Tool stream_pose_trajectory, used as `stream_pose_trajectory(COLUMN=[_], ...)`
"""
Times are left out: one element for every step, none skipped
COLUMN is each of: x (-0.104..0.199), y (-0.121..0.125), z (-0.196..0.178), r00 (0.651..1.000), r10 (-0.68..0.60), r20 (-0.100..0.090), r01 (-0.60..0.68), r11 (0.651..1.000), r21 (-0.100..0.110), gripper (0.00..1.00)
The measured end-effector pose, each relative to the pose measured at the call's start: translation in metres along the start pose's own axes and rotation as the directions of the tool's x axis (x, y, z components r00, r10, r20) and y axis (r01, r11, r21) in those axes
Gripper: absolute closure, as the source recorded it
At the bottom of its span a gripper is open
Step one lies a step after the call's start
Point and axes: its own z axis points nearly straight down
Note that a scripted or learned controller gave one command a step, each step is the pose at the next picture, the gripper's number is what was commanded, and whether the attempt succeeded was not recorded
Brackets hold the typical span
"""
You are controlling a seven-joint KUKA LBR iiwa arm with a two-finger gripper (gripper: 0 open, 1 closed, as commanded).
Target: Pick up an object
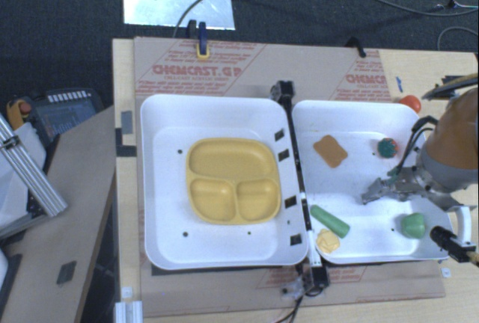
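The right bin (pixel 352 116) holds several small objects: a flat brown toast-like piece (pixel 330 150), a small green and red ball (pixel 386 147), a green cylinder (pixel 330 220), a yellow lump (pixel 328 241) and a rounded green piece (pixel 413 224). My gripper (pixel 397 191) reaches in from the right over the bin's right half. It hangs just above and left of the rounded green piece and below the ball. I see nothing held in it.
The left bin (pixel 161 164) carries a yellow divided plate (pixel 230 180). A black divider with clips (pixel 292 164) runs between the bins. An orange-red item (pixel 409 102) sits at the right bin's far right corner. Cables cross the dark floor behind the bench.
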Motion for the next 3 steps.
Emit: stream_pose_trajectory(x=[0.0,-0.007,0.001], y=[0.001,0.004,0.008], z=[-0.011,-0.056,-0.104], r00=[1.0,1.0,1.0], r10=[-0.001,-0.003,-0.005], r20=[0.001,0.002,0.002], r01=[0.001,0.003,0.005], r11=[1.0,1.0,1.0], r21=[-0.002,-0.003,-0.005], gripper=[1.0,1.0,1.0])
